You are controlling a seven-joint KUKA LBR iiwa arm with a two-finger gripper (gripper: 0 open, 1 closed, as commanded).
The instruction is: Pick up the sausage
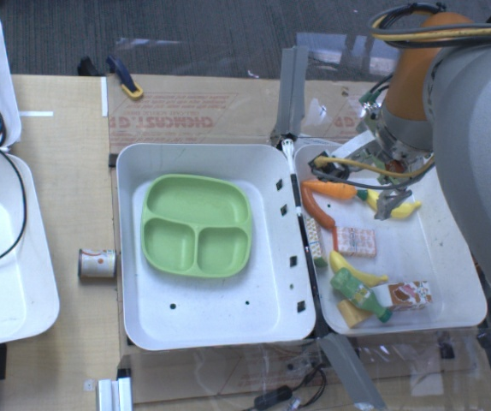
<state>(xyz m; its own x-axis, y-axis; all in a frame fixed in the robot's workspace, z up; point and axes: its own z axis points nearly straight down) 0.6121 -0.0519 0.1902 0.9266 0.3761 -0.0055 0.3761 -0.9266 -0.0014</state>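
The sausage (319,211), a reddish-orange curved stick, lies near the left wall of the right bin (451,255), just below an orange carrot (332,189). My gripper (390,201) hangs low over the upper part of that bin, to the right of the carrot and sausage, close to a small yellow banana (404,210). About eighty pixels of bin floor separate the gripper from the sausage. Cables and the wrist hide much of the gripper.
Below the sausage lie a pink wafer pack (357,241), a second banana (358,272), a green bottle (363,297) and a small brown box (411,294). The left bin (143,306) holds a green divided plate (198,225). A small can (97,264) lies on the bench.
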